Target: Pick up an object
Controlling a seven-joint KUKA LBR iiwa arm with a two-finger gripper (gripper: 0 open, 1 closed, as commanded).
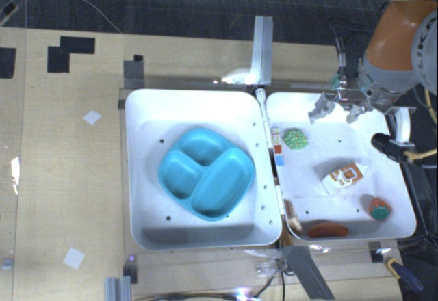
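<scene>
My gripper (338, 112) hangs over the far part of the right bin (404, 221), its two fingers spread open with nothing between them. A green bumpy ball (295, 138) lies just below and to the left of it. A small white and orange box (343, 177) sits mid-bin. Near the front right corner rests an orange and green toy (380, 208). A brown sausage-shaped piece (328, 229) lies along the bin's front wall.
The left bin (147, 224) holds a blue three-compartment plate (207, 173). A metal post (263, 50) stands behind the divider between the bins. A small red and blue item (277, 150) lies against the right bin's left wall.
</scene>
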